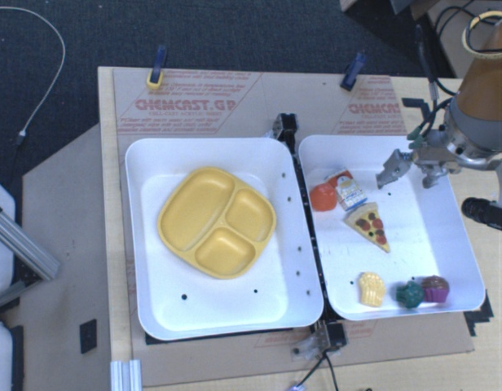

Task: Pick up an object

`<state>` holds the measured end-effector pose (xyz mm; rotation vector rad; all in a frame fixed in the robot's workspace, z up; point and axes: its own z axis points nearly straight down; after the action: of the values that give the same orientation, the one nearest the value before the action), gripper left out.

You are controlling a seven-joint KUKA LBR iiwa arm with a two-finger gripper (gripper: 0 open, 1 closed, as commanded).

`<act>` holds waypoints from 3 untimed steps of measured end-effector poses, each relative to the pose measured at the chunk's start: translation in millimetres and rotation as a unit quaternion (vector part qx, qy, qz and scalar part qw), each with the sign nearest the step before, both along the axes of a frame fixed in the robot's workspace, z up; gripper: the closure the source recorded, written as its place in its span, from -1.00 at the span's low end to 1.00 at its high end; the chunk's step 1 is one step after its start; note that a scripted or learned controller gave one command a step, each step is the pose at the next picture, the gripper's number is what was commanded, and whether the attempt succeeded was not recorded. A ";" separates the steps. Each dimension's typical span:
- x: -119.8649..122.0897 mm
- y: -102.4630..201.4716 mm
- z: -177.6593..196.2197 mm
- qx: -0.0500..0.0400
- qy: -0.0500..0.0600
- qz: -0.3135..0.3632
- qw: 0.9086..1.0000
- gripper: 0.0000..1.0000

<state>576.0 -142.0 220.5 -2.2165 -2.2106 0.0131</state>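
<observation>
Hovering over the right bin (446,218) near its far edge, your gripper (407,172) hangs spread and empty. Nearest target: the small carton (349,192), lying just to its left and a little nearer you, touching the red tomato (323,197). Carton is white with red and blue print, long axis running diagonally. Pizza slice (368,225) sits just below.
</observation>
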 end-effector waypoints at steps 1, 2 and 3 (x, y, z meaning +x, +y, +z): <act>2.8 0.4 7.8 -0.001 -0.007 0.001 1.000 -1.00; -1.6 3.3 -35.9 0.000 -0.004 0.001 1.000 -1.00; -5.3 12.1 -83.6 0.000 -0.004 0.001 1.000 -1.00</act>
<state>570.7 -130.0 136.9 -2.2186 -2.2174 0.0043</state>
